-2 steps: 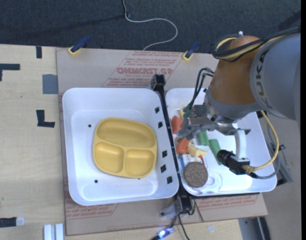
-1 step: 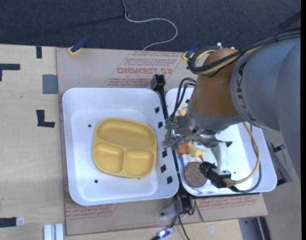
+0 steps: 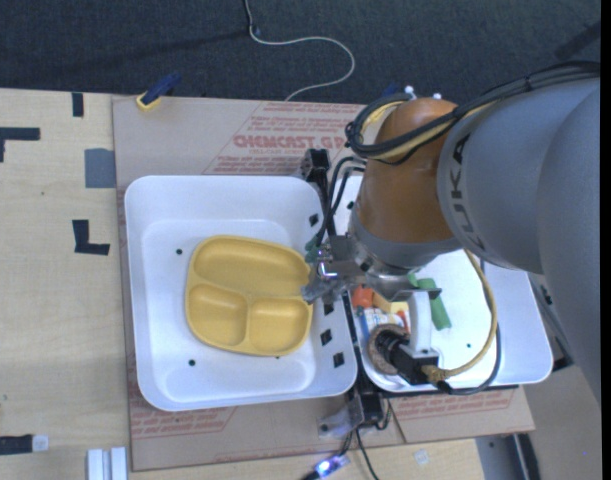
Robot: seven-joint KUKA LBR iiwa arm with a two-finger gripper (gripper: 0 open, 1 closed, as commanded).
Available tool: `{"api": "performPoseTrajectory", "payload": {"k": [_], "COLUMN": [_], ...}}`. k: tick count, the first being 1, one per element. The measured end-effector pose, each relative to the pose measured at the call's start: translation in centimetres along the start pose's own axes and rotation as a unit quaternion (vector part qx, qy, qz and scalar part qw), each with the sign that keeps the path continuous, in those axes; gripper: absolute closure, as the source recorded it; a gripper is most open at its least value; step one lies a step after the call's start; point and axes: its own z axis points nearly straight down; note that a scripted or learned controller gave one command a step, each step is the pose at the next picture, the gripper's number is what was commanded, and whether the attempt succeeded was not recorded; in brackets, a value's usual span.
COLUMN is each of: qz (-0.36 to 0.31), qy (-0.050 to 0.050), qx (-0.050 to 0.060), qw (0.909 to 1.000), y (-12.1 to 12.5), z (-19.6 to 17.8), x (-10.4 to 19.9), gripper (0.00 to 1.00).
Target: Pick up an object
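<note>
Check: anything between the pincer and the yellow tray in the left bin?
Nothing visible. The pincer sits right at the right edge of the yellow tray in the left bin, with no other object between them.

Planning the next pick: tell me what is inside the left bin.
The left bin holds one yellow divided tray. The gripper sits at the tray's right edge, covering that bit.

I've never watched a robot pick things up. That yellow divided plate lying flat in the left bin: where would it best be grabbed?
Probably by its raised rim on the right edge, nearest the hand. The yellow plate lies flat and wide, so only a thin edge fits between two fingers; coming from above, one finger inside the rim, one outside.
</note>
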Motion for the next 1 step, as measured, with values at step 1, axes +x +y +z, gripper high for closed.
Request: {"api": "performPoseTrajectory", "payload": {"k": [1], "qz": [0.001], "qy": [-0.001], "qx": [0.001], "qw": [1.0000], "y": [0.05], "z": [1.23], "x": [0.62], "gripper": [1.00]}}
